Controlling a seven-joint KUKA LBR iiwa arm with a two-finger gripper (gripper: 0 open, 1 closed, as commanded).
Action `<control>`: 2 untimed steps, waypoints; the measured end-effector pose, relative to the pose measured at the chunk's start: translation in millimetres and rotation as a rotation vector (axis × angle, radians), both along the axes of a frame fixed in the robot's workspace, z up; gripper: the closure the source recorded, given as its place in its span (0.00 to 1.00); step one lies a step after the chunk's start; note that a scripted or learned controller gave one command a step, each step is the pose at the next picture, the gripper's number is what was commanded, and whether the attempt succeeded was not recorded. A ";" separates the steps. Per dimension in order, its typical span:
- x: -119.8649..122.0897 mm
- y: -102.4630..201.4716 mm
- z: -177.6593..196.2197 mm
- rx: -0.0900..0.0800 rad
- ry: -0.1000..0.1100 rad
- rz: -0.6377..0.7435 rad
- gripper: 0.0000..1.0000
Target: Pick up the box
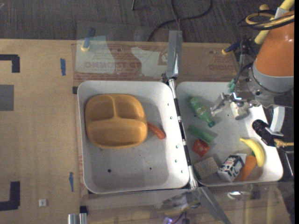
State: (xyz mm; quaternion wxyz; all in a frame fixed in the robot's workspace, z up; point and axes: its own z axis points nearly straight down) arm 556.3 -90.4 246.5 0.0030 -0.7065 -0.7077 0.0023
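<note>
2 fingers of the hand (232,102) stand apart, holding nothing, well above the box (231,167).

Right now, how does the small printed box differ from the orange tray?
The box is small, white with dark print, and sits in the right bin between a carrot and a tan block. The orange tray is far larger, plain, with compartments, and lies in the left bin. Both rest untouched by the hand.

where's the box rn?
In the camera view the box sits at the near edge of the right bin, between the grey sponge on its left and the carrot on its right, just below the banana.
</note>
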 end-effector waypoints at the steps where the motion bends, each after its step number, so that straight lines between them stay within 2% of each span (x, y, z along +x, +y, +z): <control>1: 38.8 86.5 -43.9 -0.001 -0.003 -0.016 0.00; 2: 31.0 22.8 -65.2 0.000 -0.002 0.035 0.00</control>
